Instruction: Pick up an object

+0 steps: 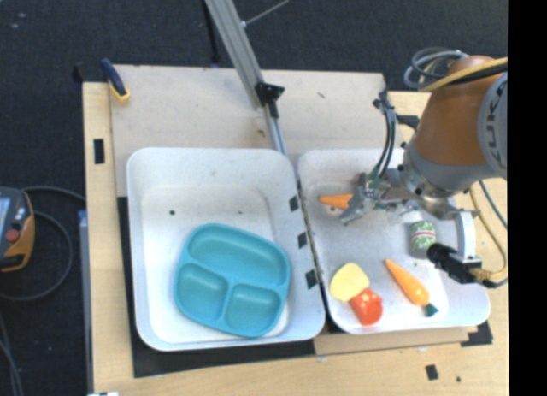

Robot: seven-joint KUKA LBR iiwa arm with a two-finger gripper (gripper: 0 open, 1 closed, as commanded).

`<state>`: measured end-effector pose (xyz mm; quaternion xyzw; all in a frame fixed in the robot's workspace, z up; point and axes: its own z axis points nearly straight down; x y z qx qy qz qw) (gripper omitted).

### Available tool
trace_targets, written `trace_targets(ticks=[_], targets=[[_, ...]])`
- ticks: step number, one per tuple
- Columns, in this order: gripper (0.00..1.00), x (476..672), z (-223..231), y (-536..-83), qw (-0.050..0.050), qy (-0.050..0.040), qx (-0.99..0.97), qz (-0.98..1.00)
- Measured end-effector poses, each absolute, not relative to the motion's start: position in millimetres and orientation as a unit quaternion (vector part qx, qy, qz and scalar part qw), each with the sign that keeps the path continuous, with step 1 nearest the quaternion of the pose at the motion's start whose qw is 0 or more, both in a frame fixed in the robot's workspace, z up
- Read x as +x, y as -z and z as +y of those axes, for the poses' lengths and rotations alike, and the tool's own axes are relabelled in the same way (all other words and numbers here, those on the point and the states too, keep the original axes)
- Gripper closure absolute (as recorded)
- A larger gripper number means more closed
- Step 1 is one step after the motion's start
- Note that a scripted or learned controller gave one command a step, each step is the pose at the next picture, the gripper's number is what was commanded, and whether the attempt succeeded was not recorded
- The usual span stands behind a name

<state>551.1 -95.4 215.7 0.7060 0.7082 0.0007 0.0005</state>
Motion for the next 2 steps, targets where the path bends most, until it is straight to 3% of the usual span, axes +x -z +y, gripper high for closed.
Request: trace_targets(ticks=[2], targets=[[0.0,562.2,-105,-121,0.0,0.0016,0.708,0.707]])
